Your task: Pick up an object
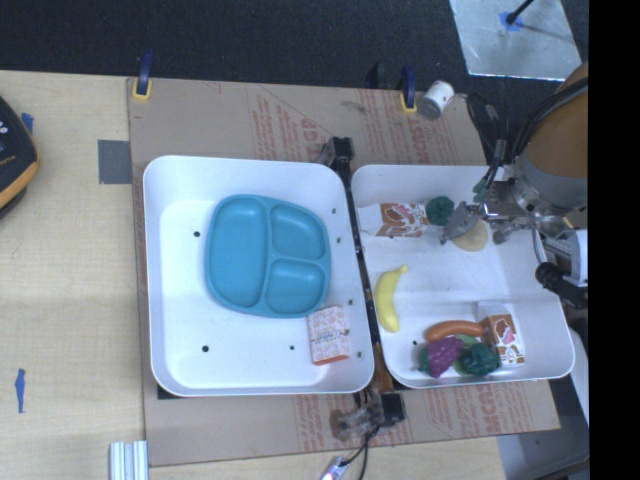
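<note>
Beside jaws [466, 230]: green ball [440, 209]; carton [402, 219].

The worktop [60, 298] is pale wood, running across the left and lower parts of the frame. A brown cardboard sheet [250, 118] with red print lies flat on it through the middle, held at its upper edge by two blue-and-yellow clamps [143, 76]. On the cardboard sit two shallow white bins side by side: the left bin [175, 358] and the right bin [540, 363], their inner rims touching. A grey tape patch [114, 161] sits on the wood just left of the cardboard. A black-and-yellow device [15, 158] rests at the left edge.
</note>
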Controlling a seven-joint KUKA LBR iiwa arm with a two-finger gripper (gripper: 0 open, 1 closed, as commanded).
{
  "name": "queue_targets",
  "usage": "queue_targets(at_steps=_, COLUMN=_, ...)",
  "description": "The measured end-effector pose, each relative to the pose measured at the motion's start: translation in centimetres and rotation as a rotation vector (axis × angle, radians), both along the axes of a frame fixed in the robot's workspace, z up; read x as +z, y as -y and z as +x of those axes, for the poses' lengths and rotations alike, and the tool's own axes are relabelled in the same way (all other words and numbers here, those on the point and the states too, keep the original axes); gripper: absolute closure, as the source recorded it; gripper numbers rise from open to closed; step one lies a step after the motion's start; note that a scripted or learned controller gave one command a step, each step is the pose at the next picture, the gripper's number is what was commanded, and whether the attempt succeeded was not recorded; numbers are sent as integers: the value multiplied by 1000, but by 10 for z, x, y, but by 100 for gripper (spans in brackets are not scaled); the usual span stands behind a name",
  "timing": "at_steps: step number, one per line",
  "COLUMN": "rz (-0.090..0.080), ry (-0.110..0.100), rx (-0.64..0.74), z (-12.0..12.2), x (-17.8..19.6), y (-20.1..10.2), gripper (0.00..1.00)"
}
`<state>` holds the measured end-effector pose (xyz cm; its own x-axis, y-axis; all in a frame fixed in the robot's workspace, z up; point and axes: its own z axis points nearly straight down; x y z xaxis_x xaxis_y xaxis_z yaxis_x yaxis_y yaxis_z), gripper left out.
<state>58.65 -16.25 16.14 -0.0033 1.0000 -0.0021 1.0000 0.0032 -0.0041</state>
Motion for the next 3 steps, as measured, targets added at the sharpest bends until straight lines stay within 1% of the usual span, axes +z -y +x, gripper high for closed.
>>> queue_targets(at_steps=1, rz=1, ry=3, rx=-1, z=38, x=40, y=40, gripper=0)
queue_targets(at_steps=2, rz=1, ry=2, rx=2, z=70, x=2, y=24, gripper=0)
queue_targets(at_steps=3, rz=2, ry=-1, rx=2, z=69, x=-53, y=26, gripper=0)
